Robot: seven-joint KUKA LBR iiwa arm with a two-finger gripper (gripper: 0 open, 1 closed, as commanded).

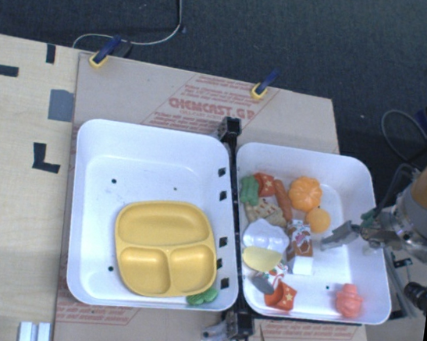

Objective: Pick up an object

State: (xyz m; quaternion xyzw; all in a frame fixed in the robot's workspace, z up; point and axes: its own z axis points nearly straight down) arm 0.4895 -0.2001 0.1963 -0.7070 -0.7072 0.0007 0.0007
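toys (282,215) heaped, overlapping, hard to separate

Both bins look like smooth white plastic with a slight sheen, the left bin (98,150) and the right bin (355,174) alike. The yellow tray (165,247) is matt plastic with soft, rounded compartments. Beneath the bins lies a sheet of brown cardboard (199,105), dull and printed in red, held by clamps (102,56) of yellow and blue. The surface (4,176) has a pale wood-grain finish. The orange ball (305,193) looks dimpled and matt, and the pink toy (350,301) looks like smooth plastic. The gripper (344,233) looks like dull grey metal.
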